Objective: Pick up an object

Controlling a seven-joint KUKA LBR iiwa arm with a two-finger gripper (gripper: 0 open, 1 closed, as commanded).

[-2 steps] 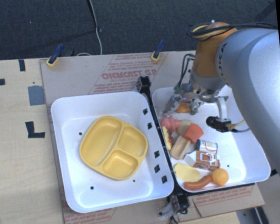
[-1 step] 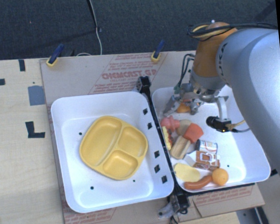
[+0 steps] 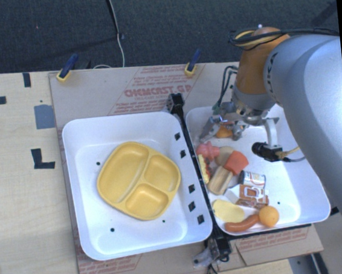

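Observation:
My gripper (image 3: 224,126) is low in the back of the right bin (image 3: 306,177), open, with its fingers on either side of a small orange piece (image 3: 223,132). Nothing is lifted. In front of it lie toy foods in a heap: a pink piece (image 3: 208,151), a red-orange block (image 3: 237,160), a tan loaf-like piece (image 3: 219,180), a brown-and-white packet (image 3: 253,189), a pale yellow piece (image 3: 226,209), a red sausage (image 3: 241,223) and an orange ball (image 3: 268,215).
The left bin (image 3: 80,173) holds a yellow divided plate (image 3: 139,179). A black divider with clips (image 3: 189,168) runs between the bins. The grey arm (image 3: 312,94) covers the right bin's far right side. A black part with cables (image 3: 266,150) hangs beside the gripper.

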